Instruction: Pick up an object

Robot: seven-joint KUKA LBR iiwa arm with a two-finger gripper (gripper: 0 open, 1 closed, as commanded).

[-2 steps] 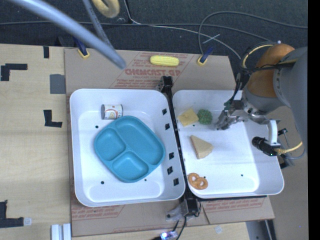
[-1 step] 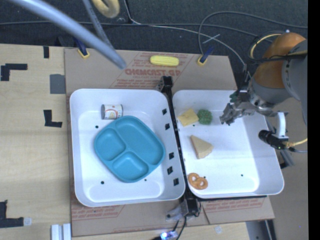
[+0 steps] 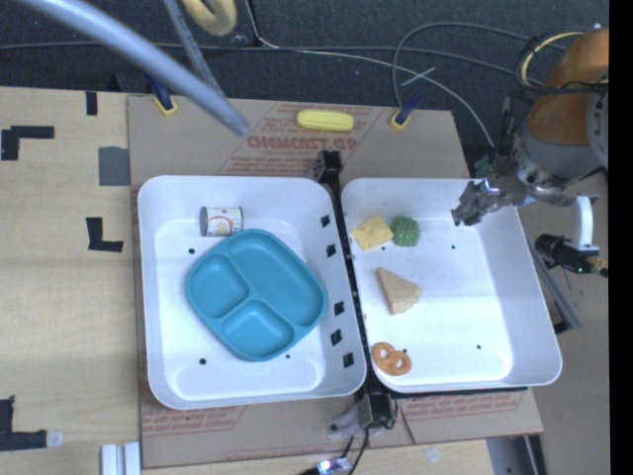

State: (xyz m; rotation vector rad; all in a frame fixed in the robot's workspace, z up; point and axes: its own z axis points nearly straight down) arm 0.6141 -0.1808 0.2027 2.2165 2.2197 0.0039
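Pretzel [image 3: 392,360] lies nearest, at the right bin's [image 3: 514,364] front-left corner. Left bin [image 3: 158,265]: blue tray [image 3: 255,293], small can [image 3: 221,221]. Right bin: cheese wedge [image 3: 398,291], yellow block [image 3: 373,233] touching green piece [image 3: 405,231].

Risk: the touching pair may jam or shift a grasp; flat pieces may slip.

Tool [image 3: 476,205] hangs over the right bin's back-right corner, carrying nothing; spread or pressed, cannot tell.

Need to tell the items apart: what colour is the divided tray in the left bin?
Blue, clearest in the camera view: tray.
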